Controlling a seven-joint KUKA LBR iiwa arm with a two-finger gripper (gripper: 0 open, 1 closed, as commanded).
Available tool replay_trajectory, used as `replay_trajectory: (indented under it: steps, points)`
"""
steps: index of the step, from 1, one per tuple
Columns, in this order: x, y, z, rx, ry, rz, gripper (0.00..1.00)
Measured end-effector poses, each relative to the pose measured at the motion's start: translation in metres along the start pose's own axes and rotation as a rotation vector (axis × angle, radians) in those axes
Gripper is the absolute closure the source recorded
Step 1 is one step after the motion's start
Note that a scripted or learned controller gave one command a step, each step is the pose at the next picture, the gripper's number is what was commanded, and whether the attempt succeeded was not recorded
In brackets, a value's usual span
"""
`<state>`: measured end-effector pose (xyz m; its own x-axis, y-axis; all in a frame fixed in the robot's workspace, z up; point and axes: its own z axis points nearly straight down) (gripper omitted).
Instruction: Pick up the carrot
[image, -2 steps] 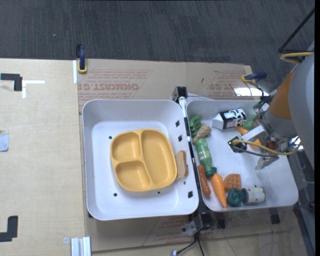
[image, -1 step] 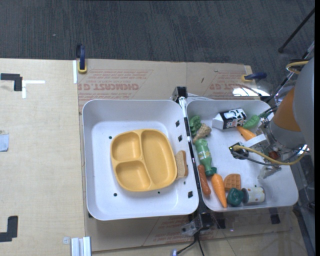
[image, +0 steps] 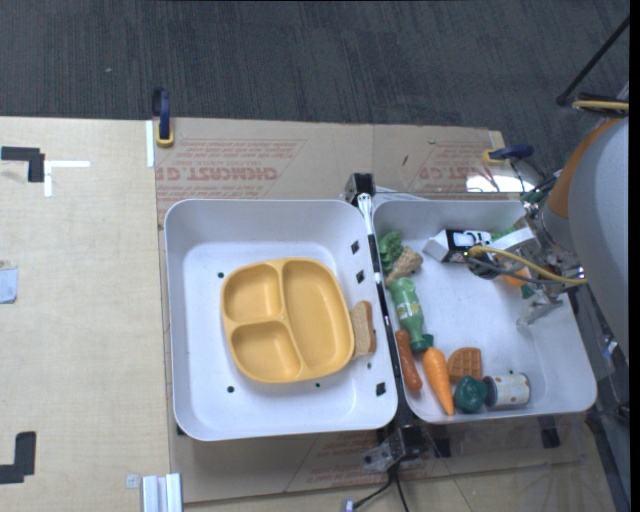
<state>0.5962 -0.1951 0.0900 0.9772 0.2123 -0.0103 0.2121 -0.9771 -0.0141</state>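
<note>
Where the right bin (image: 560, 385) slopes toward its front edge, we see the carrot (image: 437, 376), a short orange cone with a green tuft at its lower end, lying on the bin floor. A reddish sausage (image: 408, 362) lies just beside it on the left, a waffle-like biscuit (image: 465, 362) just to its right, and a green bottle (image: 407, 305) sits above it. The gripper (image: 535, 300) hangs at the right side of the same bin, well apart from the carrot, up and to the right of it. It seems tangled in cables there, and we cannot tell how it is set. The left bin (image: 190, 330) holds a yellow divided plate (image: 285, 320).
</note>
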Motion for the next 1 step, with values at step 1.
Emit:
replay_trajectory:
  steps: [1]
  points:
    - [-0.0191,0.0089,-0.0022,0.008,0.011,0.0,0.0]
